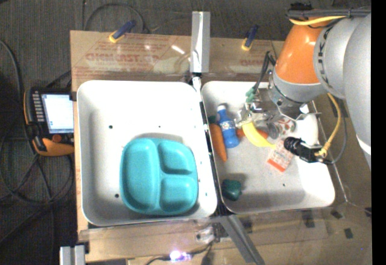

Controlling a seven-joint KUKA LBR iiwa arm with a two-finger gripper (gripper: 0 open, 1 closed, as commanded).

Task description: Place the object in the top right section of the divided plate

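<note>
My gripper [258, 127] is low in the right bin [313, 194], over the yellow object [256, 136]

My wrist hides the grip, so how it stands I cannot tell. The yellow object lies on the bin floor just under my tool, beside the blue bottle [227, 128] and the orange carrot [218, 143]. A red-and-white packet [280, 161] and a dark green piece [231, 188] lie nearer the front. The teal divided plate [160, 176] sits in the left bin [108, 107]
</note>
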